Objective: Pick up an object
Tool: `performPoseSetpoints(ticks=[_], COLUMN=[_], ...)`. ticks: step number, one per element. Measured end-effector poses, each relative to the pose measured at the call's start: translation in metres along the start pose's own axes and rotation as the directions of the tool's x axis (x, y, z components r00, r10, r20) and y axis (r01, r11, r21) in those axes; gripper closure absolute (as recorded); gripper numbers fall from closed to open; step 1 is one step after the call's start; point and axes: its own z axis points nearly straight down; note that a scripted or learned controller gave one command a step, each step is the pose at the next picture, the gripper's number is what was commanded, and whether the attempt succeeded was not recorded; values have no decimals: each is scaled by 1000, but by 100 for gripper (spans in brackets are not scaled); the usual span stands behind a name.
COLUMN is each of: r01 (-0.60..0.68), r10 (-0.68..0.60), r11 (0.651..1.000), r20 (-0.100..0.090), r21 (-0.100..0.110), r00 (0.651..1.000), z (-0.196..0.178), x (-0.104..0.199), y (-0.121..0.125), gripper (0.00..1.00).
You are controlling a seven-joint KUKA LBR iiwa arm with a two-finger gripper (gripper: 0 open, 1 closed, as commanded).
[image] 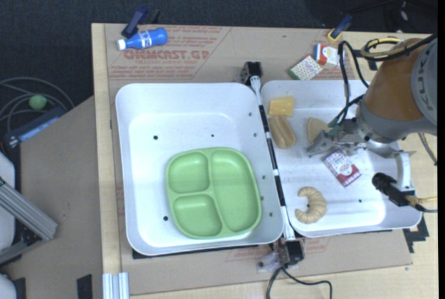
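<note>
Camera view. The bench (174, 54) carries two shallow white bins side by side.

Left bin (139, 124): a green three-compartment plate (212, 191) lies toward 5 o'clock within the bin.

Right bin (348, 217): the arm (396, 92) enters from 3 o'clock, and its jaws (327, 143) sit low over the bin's centre. Whether the jaws are apart or together cannot be told.

- Yellow block (281, 107): at 11 o'clock in the bin.
- Tan bread stick (282, 131): just below the block, near the bin's left wall.
- Tan wedge (315, 129): just beside the jaws, at their 10 o'clock.
- Red and white packet (343, 167): at 5 o'clock from the jaws, close by.
- Croissant (312, 204): at 7 o'clock in the bin, well apart from the jaws.

Bench beyond the bins: a blue and white bottle (144, 39) lies at 11 o'clock.
</note>
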Motion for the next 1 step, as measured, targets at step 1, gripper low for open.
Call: performPoseSetpoints(ticks=[1], r01=[3], r10=[-3], r11=[1000], r20=[-7], r21=[15], r00=[1000], z=[16], x=[28], y=[45], gripper=[0])
